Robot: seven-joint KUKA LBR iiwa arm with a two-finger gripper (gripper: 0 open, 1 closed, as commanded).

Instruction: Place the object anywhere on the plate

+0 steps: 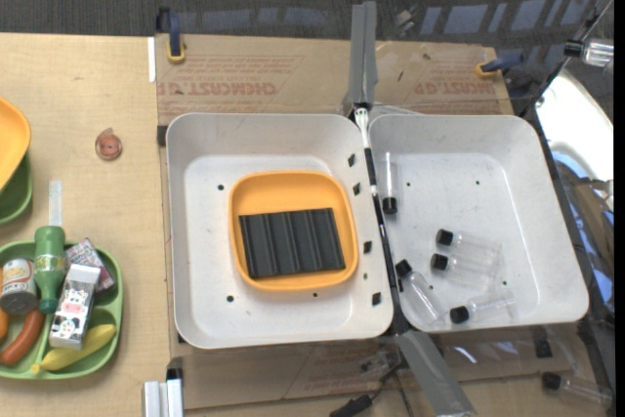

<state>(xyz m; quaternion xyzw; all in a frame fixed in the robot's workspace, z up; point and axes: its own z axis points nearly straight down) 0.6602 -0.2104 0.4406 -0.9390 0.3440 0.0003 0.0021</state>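
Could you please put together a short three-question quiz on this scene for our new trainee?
1. True or false: the black ridged object already lies on the orange plate.
2. Which bin holds the clear vials: A) left bin, B) right bin?
3. What colour are the vial caps?

Key: 1 true; 2 B; 3 black.
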